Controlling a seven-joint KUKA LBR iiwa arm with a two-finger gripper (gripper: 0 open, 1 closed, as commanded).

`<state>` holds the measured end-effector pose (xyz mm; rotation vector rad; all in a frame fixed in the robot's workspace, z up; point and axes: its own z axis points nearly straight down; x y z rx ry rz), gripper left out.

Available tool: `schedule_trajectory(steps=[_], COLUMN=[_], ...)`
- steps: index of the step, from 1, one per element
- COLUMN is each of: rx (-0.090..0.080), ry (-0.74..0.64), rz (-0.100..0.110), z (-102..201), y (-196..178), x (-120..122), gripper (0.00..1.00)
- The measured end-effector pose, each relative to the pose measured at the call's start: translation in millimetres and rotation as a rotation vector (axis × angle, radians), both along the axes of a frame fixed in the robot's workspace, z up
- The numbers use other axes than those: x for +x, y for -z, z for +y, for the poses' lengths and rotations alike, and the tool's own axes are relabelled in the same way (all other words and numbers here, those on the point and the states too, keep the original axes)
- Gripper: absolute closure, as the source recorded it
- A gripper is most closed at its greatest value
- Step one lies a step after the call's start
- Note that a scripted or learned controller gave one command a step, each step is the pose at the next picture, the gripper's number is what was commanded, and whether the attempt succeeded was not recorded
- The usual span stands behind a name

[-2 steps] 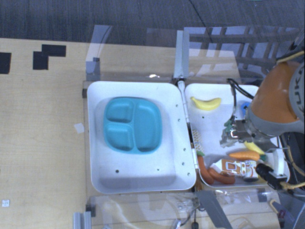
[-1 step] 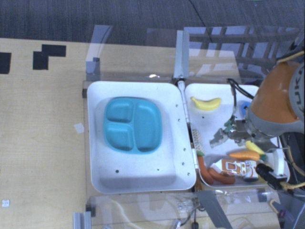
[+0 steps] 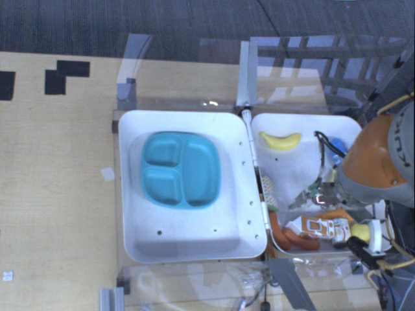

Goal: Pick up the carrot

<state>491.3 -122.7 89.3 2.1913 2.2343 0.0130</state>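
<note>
At the near edge of the right white bin (image 3: 350, 123), a red-brown sausage (image 3: 295, 240) lies beside a white packet with orange print (image 3: 322, 227); its writing is too small to read. The orange carrot (image 3: 337, 215) rests just behind that packet, close under my gripper (image 3: 316, 196), whose opening I cannot tell. Farther back lies a yellow banana (image 3: 280, 140). A blue sectioned plastic plate (image 3: 181, 169) sits in the left white bin (image 3: 188, 248).

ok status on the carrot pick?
Gripper low in right bin, fingers unclear. Carrot beside it, not seen gripped. Hot dog and white packet crowd the carrot.
</note>
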Motion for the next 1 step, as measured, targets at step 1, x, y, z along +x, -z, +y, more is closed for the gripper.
schedule_trajectory(steps=[1], rx=[-0.003], ry=[-0.064], rz=[0.001], z=[-55.2], y=[0.0], x=[-0.5], gripper=[0.00])
